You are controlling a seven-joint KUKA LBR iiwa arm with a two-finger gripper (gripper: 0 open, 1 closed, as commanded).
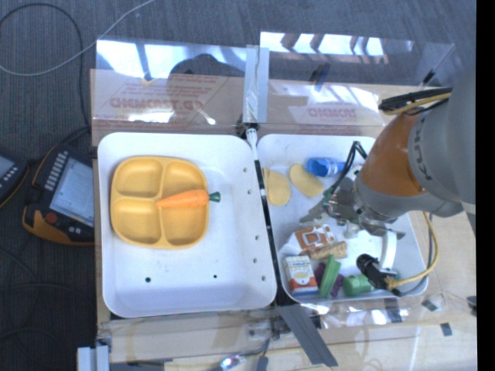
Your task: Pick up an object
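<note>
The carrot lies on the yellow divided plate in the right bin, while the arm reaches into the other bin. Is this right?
Not quite. The camera view shows the carrot on the yellow divided plate in the left bin, not the right one. The arm reaches into the other bin, the right bin, among the small items there.

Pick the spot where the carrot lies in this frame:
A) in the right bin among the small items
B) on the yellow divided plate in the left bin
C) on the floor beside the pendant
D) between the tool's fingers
B: the carrot lies across the yellow plate in the left bin, apart from the tool, which hangs over the right bin.
</note>
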